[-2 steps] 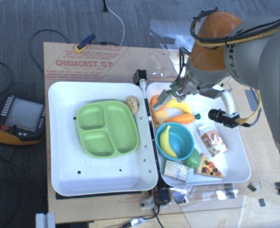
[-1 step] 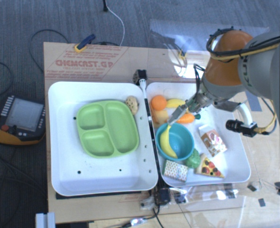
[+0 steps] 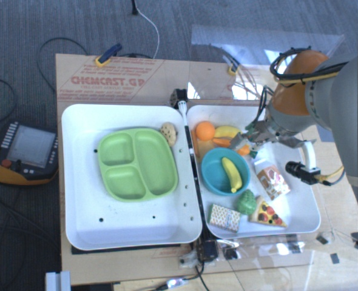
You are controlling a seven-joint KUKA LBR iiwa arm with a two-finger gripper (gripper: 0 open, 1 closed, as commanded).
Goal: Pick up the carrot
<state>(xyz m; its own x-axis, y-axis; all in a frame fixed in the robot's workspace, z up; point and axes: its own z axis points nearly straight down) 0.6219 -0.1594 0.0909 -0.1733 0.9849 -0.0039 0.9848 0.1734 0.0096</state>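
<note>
The carrot (image 3: 223,142) is a small orange stick lying in the right bin (image 3: 300,223), just above the blue bowl (image 3: 210,176) and below an orange (image 3: 205,130) and a yellow lemon (image 3: 228,131). My gripper (image 3: 247,139) is low over the carrot's right end and covers part of it. A bit of orange (image 3: 244,151) shows under it. The grey arm with its orange band (image 3: 295,85) reaches in from the right.
The blue bowl holds a banana (image 3: 232,173). Nearby in the right bin lie a snack packet (image 3: 271,181), broccoli (image 3: 247,201), a pizza slice (image 3: 267,214) and a cracker box (image 3: 225,217). The left bin (image 3: 82,211) holds a green divided plate (image 3: 136,164) and a cookie (image 3: 168,133).
</note>
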